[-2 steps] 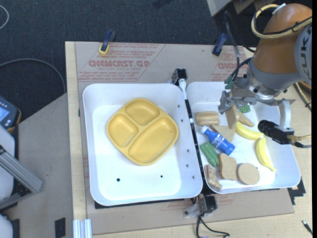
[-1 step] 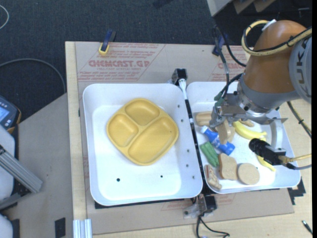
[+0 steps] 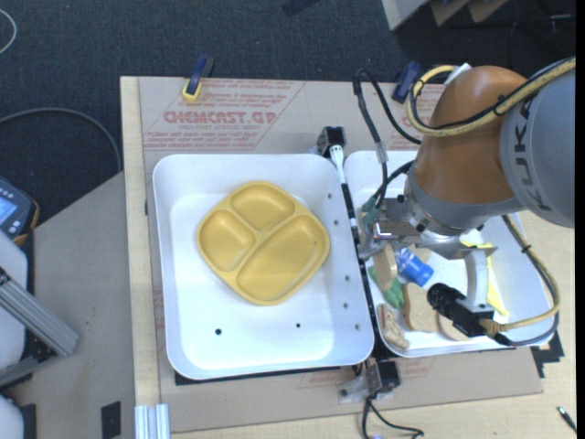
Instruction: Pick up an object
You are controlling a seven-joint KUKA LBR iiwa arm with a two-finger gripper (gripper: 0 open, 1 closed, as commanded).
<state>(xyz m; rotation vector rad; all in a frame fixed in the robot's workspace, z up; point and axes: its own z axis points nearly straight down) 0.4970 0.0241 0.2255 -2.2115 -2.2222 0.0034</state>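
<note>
1. Overhead, red print reading "CHEMCAST GP" runs in repeated lines across the brown-paper-faced board (image 3: 224, 112) that serves as my bench top; the letters "KU" can be read on my grey arm (image 3: 548, 144).
2. The board sits over dark carpet, with a thin cable looping on the floor at left and a blue clamp (image 3: 196, 76) gripping the board's far edge.
3. Two shallow white bins lie side by side, their rims touching. The left bin (image 3: 178, 245) is smooth, glossy plastic with rounded corners.
4. In the left bin rests a yellow plate (image 3: 263, 242), a rounded square moulded into three compartments, turned like a diamond near the bin's centre.
5. My orange, dome-shaped wrist hangs over the right bin (image 3: 530, 286), and my gripper (image 3: 388, 240) is low at that bin's left side, just beside the shared rim. Whether it is open, closed or gripping anything, I cannot tell.
6. Just below it lies a clutter: a small blue object (image 3: 416, 270), a green piece (image 3: 393, 293) and tan pieces (image 3: 422, 316) bunched in the near left corner.
</note>
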